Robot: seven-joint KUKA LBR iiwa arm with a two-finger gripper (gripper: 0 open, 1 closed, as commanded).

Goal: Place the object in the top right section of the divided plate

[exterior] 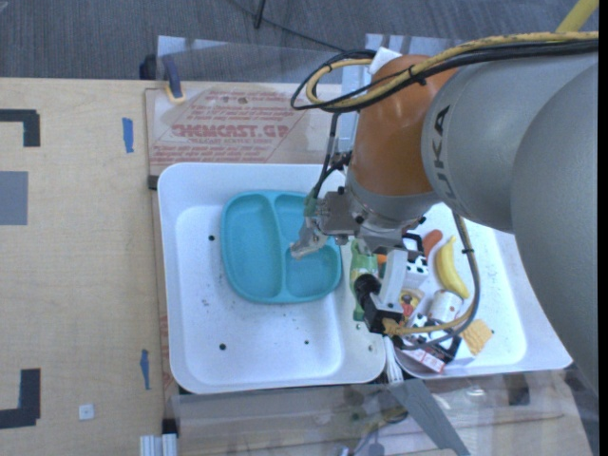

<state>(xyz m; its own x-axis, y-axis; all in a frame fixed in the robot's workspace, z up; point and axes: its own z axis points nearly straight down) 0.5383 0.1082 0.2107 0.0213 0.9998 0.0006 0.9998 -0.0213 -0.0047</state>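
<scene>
A teal divided plate (256, 250) lies in the left white bin (190, 331), toward its upper right. My gripper (306, 242) hangs over the plate's right edge, near the ridge between two of its sections. A small grey shape shows at the gripper's tip; whether it is a held thing or part of the gripper is unclear. The orange-banded wrist (394, 150) hides the plate's far right rim and the divider between the bins.
The right bin (513, 283) holds several toys: a yellow banana (452, 266), a red-orange piece (432, 241), a white cup (444, 304), a green item (362, 266) and a yellow ridged piece (478, 335). A cardboard sheet (228, 136) lies behind the bins.
</scene>
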